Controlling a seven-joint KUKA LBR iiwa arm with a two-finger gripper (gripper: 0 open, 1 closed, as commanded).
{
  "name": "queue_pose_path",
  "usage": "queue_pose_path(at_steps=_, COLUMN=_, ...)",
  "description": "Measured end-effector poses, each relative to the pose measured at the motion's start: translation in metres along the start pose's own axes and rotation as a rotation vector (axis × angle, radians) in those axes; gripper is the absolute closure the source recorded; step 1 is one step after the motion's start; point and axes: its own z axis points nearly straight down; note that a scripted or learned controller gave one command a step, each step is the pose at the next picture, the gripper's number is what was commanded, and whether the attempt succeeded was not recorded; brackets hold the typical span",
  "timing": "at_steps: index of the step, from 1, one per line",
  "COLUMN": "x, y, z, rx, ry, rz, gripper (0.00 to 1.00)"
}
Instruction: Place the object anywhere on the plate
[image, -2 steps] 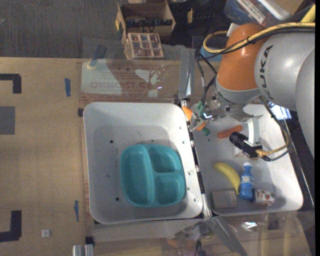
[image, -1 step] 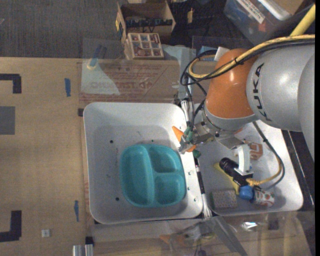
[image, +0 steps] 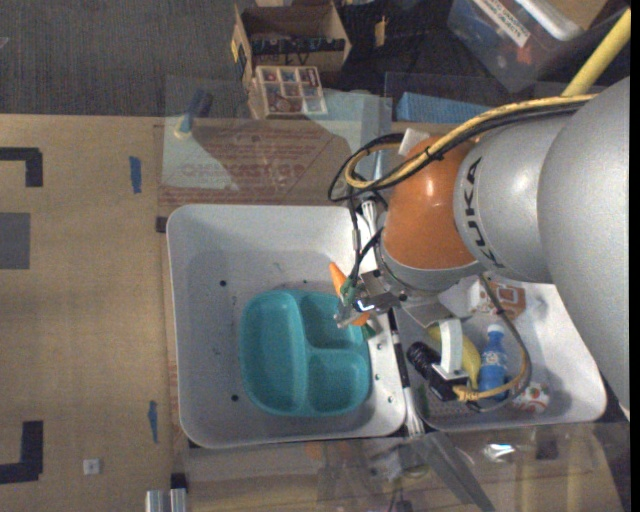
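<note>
gripper (image: 356, 303) low over the near-right rim of a teal, three-compartment plastic plate (image: 300, 352); grip state impossible to tell. small orange carrot-like object (image: 338, 273) just behind the gripper, beside the plate's rim, seemingly not yet on it. risk: dropping on the rim and rolling off into the shallow white left bin (image: 200, 300). further right, second white bin (image: 585, 385) with a yellow banana-like piece (image: 449, 345) and blue bottle (image: 491, 362). beyond, wooden bench (image: 80, 300), cardboard boxes (image: 290, 40).
</note>
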Motion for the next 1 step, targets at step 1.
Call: queue_pose_path(at_steps=1, x=0.0136, y=0.0022, z=-0.0009, rx=0.0, ry=0.018, rz=-0.017, gripper=0.0)
